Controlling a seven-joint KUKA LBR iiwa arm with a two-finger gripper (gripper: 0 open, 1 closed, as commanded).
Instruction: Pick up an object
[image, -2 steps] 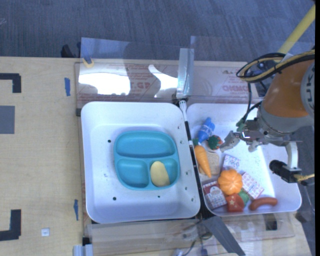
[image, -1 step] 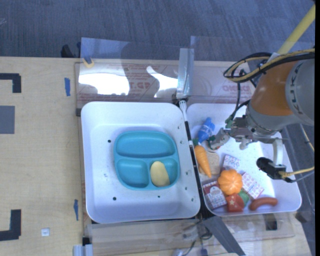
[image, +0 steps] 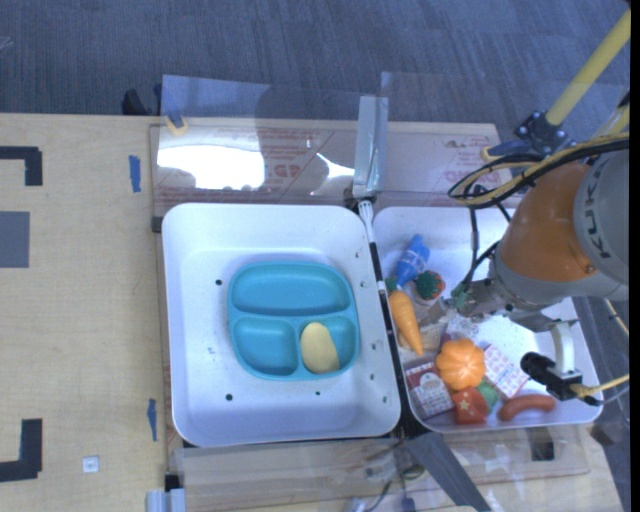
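Nearest in the right bin (image: 580, 425), a red sausage (image: 527, 406) is lying along the near rim, with a red tomato-like piece (image: 470, 407) and a printed packet (image: 428, 391) to its left, all crowding that edge. An orange pumpkin (image: 462, 363) is sitting just behind them. The carrot (image: 405, 320) is resting against the bin's left wall, and farther back a blue bottle (image: 411, 258) is lying near the far wall. The gripper (image: 478, 305) is hanging over the bin's middle; whether its fingers are apart or closed I cannot tell. In the left bin (image: 200, 300), a blue divided tray (image: 290, 290) is holding a yellow lemon (image: 319, 348) in its near right compartment, with bare white floor showing all round the tray.
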